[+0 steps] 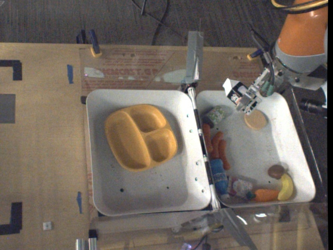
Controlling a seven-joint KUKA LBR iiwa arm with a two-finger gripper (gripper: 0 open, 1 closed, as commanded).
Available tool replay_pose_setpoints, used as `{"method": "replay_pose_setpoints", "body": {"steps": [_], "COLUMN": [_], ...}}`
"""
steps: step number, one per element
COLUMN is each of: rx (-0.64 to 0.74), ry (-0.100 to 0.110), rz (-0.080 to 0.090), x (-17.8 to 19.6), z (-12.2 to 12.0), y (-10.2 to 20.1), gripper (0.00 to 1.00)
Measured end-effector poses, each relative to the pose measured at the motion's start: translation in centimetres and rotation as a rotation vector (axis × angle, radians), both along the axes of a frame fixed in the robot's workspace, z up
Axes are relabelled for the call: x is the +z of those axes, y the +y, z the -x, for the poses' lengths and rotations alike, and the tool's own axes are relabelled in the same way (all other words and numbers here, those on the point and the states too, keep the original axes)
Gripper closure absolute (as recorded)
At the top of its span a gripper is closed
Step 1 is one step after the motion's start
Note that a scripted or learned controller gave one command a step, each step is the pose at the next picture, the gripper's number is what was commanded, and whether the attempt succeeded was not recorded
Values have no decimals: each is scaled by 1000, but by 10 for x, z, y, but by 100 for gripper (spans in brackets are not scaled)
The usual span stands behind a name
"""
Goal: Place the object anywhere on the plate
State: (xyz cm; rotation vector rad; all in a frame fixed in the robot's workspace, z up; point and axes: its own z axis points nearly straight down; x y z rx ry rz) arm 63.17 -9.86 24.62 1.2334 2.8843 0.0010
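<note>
A yellow three-compartment plate (140,136) lies in the left bin (104,191), with nothing in its wells. My gripper (246,104) hangs over the back of the right bin (296,155), just up and left of a flat tan disc (255,120) that rests on the bin floor. I see nothing between the fingers. The arm's orange band (307,14) is at the top right.
In the right bin, a green-white wrapped item (216,114) and orange carrot-like pieces (217,146) lie along the left wall, with a blue bottle (217,175) below. A brown ball (276,171), a banana (285,187) and an orange piece (266,195) crowd the front right corner.
</note>
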Motion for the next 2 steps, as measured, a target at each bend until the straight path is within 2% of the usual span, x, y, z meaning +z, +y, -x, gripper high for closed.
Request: {"method": "replay_pose_setpoints", "body": {"steps": [1,2], "rx": [-264,-36], "ry": [6,5], "rz": [-2,-2], "x": [2,-44], "z": [21,21], "y": [-18,45], "gripper": [100,100]}}
